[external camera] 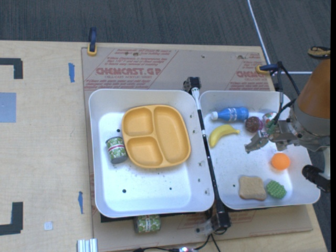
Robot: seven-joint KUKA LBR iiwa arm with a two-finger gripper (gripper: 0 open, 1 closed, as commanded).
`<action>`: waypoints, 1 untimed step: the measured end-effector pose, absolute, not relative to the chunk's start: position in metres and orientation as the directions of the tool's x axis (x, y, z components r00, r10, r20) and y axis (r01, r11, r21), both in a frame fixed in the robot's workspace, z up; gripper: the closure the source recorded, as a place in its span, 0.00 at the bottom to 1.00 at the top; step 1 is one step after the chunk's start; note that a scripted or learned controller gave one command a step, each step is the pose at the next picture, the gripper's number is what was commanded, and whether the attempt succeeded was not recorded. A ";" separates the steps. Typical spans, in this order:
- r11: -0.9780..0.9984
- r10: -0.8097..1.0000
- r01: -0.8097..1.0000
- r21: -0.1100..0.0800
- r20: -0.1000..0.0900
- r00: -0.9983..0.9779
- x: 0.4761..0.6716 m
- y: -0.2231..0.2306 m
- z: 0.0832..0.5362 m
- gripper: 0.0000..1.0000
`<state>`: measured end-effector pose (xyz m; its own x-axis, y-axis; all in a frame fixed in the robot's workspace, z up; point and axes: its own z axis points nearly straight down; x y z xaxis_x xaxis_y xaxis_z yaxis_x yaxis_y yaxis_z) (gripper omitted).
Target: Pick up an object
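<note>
Grey gripper [255, 143] hovers unclenched and holding nothing over bare floor in the right bin [231, 193]; orange ball [281, 161] just right, banana [222, 134] left. Board [131, 70] behind reads "CHEMCAST".

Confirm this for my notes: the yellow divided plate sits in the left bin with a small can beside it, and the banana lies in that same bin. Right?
Not quite. The camera view shows the banana in the right bin, near the blue bottle. The rest holds: the yellow divided plate sits in the left bin, with the small can beside it.
</note>
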<state>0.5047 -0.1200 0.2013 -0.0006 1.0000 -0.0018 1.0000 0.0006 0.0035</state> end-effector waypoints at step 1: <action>0.002 1.000 1.000 0.006 -0.002 -0.002 0.550 -0.129 0.087 0.00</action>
<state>0.5499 -0.1292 0.0866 -0.0018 1.0000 -0.0015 1.0000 0.0018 0.0065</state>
